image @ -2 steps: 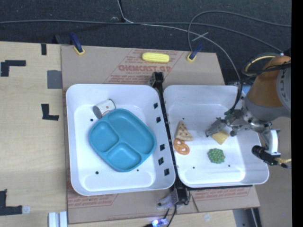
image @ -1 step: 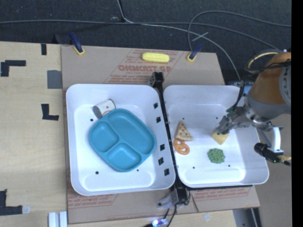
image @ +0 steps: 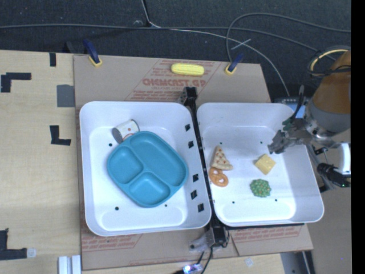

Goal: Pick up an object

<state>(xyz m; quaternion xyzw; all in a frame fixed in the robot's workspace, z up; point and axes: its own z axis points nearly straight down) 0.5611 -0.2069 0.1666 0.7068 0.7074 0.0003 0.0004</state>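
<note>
2 white bins are seen side by side on a cardboard sheet (image: 239, 81) at frame centre. The left bin (image: 94, 170) holds a blue 3-compartment tray (image: 147, 167), set approx. in the bin's middle, and a small white cup (image: 125, 130) lying on its side, touching the tray's upper-left edge.

The right bin (image: 245, 116) holds 4 small items. A wedge-shaped piece like a pizza slice (image: 220, 158) lies near the bin's left wall, w/ an orange ring-shaped piece (image: 218, 178) just below it, the 2 touching or nearly so. A pale yellow block (image: 264, 164) sits right of centre, and a green round item (image: 260, 188) lies just below it, apart from it.

The arm is seen at the right edge of the frame, orange band at upper right. The gripper (image: 278, 143) is placed over the right part of the right bin, just above and right of the yellow block, its dark tips pointing toward lower left. The tips look close together, poss. nearly closed, though the view is too blurred for certainty; nothing is seen between them. No contact w/ the yellow block can be made out.

A yellow corn-like item (image: 187, 69) lies on the cardboard above the bins, near top centre. 2 blue-and-yellow clamps (image: 92, 55) are fixed at the cardboard's upper corners.
</note>
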